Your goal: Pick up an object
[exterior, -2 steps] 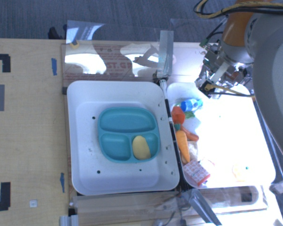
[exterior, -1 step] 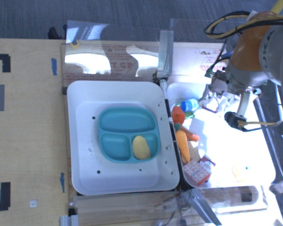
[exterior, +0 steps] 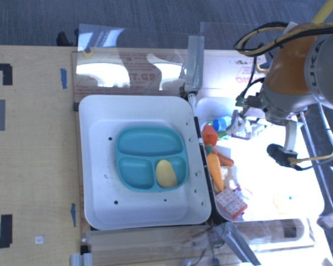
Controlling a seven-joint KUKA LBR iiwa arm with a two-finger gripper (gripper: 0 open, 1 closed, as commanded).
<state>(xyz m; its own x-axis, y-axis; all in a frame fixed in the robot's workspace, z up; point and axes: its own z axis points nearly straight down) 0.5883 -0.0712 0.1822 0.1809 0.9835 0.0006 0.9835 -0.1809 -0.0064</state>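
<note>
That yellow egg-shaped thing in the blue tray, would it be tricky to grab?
Probably a little. The yellow egg-shaped thing looks smooth and rounded, so it may slip or roll when nudged. It sits in a compartment of the blue tray, whose walls would likely stop it rolling far. It seems small, so likely light.

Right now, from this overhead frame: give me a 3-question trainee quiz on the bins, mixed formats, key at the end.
1. True or false: the yellow object lies in the large top compartment of the blue tray.
2. Multiple choice: the carrot-like orange item lies A) in the left bin, B) in the right bin near the divider between the bins, C) on the wooden bench.
3. Fill in: the gripper hangs over the ____ bin.

Key: 1 false, it lies in the lower right compartment. 2 B. 3 right.
</note>
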